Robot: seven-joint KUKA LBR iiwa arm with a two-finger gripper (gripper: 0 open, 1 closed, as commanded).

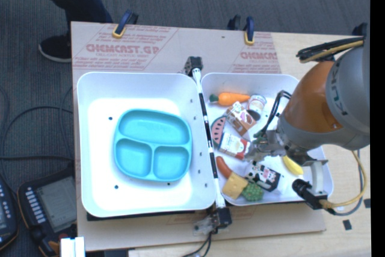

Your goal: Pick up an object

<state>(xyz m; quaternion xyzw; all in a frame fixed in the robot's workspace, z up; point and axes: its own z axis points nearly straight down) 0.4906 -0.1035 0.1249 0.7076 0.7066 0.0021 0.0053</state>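
Arm point(328, 102) reached low over the right bin point(290, 79), pincer point(260, 150) poised above a packet point(233, 143), likely picking; its spread I could not tell.

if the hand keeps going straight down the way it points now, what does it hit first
Most likely the small packet with the red label, which lies just left of the hand in the right bin. Depth is hard to judge from this slanted view, so the black-and-white item nearby is possible too.
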